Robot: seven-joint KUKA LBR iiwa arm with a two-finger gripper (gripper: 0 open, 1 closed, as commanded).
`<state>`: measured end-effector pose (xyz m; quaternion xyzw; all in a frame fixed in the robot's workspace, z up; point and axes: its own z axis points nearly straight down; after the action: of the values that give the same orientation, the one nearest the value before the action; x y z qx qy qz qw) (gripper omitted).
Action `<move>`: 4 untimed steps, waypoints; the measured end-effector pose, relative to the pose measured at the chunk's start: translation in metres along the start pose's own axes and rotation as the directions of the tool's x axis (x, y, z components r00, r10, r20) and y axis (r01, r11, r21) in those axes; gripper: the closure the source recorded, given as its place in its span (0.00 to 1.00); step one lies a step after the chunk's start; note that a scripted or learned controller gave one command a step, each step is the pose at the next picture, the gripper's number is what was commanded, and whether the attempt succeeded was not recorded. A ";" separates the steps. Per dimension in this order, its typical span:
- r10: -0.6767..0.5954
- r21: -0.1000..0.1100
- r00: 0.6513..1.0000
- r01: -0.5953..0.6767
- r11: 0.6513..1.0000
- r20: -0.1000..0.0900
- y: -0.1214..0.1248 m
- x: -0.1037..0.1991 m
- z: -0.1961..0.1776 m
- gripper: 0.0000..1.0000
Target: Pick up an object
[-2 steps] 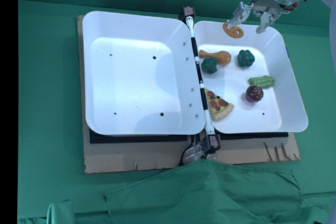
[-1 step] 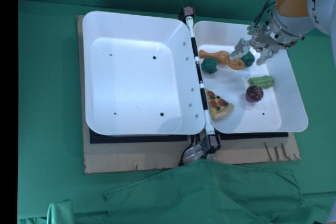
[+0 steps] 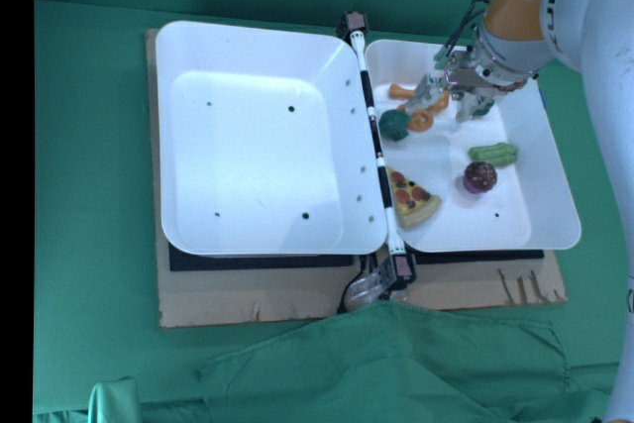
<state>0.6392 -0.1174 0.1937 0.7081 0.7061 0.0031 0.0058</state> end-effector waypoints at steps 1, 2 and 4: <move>0.003 -0.004 1.000 -0.003 1.000 0.000 0.001 0.000 -0.011 1.00; 0.015 0.001 1.000 -0.015 1.000 -0.001 0.004 0.001 -0.078 1.00; 0.002 0.000 1.000 -0.002 1.000 -0.001 0.030 0.006 -0.110 1.00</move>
<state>0.6679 -0.1110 0.3042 0.7089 0.7053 0.0033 0.0053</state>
